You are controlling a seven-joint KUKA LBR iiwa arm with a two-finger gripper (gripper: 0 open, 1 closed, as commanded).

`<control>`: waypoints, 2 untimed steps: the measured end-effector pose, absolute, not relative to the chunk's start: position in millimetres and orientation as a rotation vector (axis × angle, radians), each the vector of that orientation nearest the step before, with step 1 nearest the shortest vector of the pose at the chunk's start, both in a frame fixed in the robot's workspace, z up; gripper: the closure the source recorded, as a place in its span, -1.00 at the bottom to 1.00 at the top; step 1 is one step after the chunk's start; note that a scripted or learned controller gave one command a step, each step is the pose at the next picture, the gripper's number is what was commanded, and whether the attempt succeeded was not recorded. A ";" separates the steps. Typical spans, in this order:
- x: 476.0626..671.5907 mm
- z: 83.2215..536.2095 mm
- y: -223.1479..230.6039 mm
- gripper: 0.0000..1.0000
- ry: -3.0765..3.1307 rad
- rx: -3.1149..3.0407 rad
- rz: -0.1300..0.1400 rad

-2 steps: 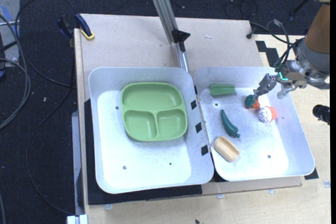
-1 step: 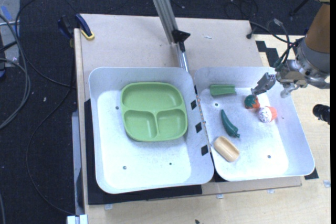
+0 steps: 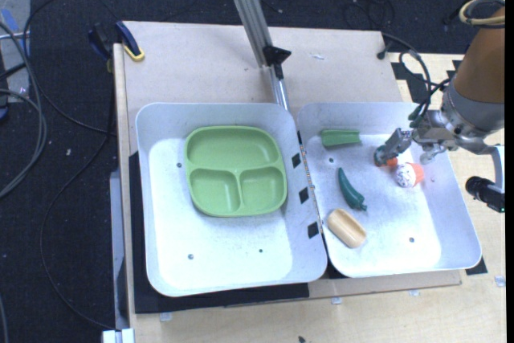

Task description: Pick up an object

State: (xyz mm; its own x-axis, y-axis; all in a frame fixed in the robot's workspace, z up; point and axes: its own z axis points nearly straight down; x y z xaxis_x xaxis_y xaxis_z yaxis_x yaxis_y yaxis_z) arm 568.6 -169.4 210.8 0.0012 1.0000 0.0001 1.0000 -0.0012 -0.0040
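Claw [image 3: 399, 153] hovers at a small white-and-orange ball [image 3: 406, 174] in the right bin [image 3: 450, 241]; its grip cannot be told. Ball looks light, smooth, roll-prone; take it across the middle.

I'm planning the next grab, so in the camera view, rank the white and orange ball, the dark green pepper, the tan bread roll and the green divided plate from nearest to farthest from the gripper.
1. White and orange ball, right bin, right beside the gripper.
2. Dark green pepper, middle of the right bin.
3. Tan bread roll, right bin, toward its front left.
4. Green divided plate, in the left bin.
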 end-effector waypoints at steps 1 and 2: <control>562.2 149.4 -163.3 -1.00 -2.217 -2.218 0.006; 561.2 95.5 -162.5 -1.00 -2.218 -2.220 0.004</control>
